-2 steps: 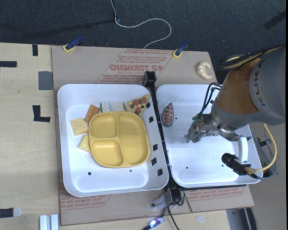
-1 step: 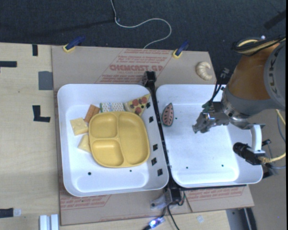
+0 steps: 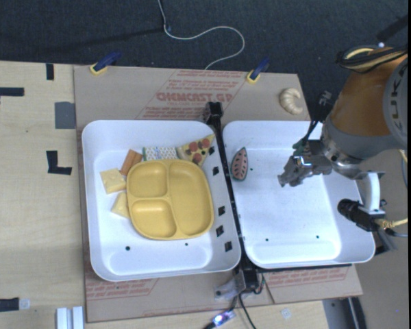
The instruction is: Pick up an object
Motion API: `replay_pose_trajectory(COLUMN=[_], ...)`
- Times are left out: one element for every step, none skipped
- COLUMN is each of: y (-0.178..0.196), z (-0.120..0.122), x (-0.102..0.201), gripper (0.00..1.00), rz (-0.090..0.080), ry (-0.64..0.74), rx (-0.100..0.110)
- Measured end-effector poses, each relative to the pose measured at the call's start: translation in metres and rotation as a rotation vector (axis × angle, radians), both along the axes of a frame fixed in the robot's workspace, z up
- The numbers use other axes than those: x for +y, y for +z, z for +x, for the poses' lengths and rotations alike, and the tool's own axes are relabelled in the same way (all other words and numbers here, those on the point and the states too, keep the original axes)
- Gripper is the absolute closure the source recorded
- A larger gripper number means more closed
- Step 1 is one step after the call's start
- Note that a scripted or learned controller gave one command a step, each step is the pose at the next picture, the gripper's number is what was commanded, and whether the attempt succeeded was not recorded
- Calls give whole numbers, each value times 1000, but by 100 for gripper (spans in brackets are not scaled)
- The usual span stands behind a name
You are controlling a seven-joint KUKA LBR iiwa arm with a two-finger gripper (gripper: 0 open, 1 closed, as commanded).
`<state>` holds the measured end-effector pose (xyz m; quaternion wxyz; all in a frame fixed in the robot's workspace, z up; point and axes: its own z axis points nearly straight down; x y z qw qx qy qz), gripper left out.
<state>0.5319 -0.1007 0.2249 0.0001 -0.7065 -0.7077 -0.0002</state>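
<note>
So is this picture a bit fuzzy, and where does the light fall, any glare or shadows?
In the camera view the whole picture is slightly soft, and small items beside the yellow divided plate blur together. The two white bins look bright and even, without hard glare. The pincer casts only a faint shadow on the right bin's floor; the dark area beyond the bench is dim.

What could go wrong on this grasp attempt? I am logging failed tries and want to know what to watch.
1. The gripper sits over bare floor of the right bin, well apart from the small oval object, so closing here would likely grab nothing.
2. That object lies close against the divider between the bins, so a finger may strike the wall.
3. The yellow divided plate overlaps the flat pieces in the left bin, making them hard to grasp.
</note>
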Motion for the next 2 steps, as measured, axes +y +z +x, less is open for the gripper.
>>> replay_pose_trajectory(y=[-10, 6], z=[47, 78], x=[32, 36], gripper=[100, 100], rz=[0, 0], ry=[4, 1], rx=[0, -1])
